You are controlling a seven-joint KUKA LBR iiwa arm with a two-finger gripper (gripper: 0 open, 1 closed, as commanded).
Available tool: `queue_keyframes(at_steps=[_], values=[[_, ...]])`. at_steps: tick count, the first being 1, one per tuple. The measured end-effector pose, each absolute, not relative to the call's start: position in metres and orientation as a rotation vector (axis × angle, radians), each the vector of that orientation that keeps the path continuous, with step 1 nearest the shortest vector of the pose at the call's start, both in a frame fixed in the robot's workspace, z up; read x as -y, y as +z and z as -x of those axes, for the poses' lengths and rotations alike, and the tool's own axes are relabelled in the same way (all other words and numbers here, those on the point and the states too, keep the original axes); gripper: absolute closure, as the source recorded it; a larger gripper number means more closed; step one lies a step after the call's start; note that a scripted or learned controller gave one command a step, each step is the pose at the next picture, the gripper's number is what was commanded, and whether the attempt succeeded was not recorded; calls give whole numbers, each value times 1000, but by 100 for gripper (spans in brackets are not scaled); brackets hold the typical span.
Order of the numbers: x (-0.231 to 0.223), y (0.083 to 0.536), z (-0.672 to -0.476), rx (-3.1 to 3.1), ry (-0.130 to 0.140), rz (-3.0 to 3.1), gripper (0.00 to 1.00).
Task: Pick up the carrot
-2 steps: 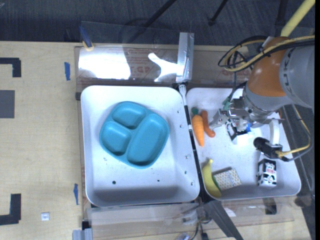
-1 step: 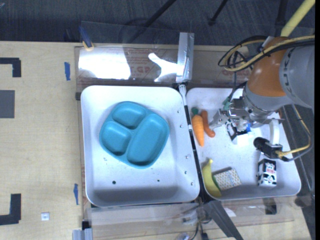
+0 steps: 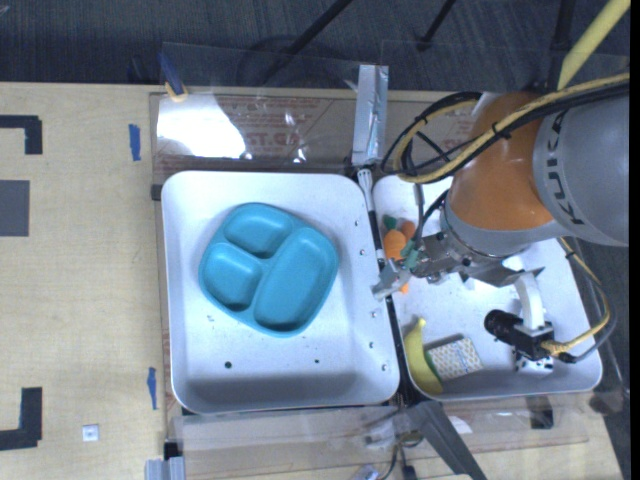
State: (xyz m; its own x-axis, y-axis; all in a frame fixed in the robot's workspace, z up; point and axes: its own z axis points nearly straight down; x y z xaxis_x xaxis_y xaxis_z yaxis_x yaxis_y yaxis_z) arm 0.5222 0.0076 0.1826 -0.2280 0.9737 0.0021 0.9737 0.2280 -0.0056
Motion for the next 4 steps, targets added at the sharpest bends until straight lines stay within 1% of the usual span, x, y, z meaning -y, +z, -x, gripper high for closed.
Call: queue_keyframes(at_steps=[1,2,3,4], values=[[42,183,-586,2367,2,2067,0],[-7,182,-525,2338,5,2092,0],[47,183,-636,2354,2,2081,0],[21,182,-547,2287,5,2149,0]])
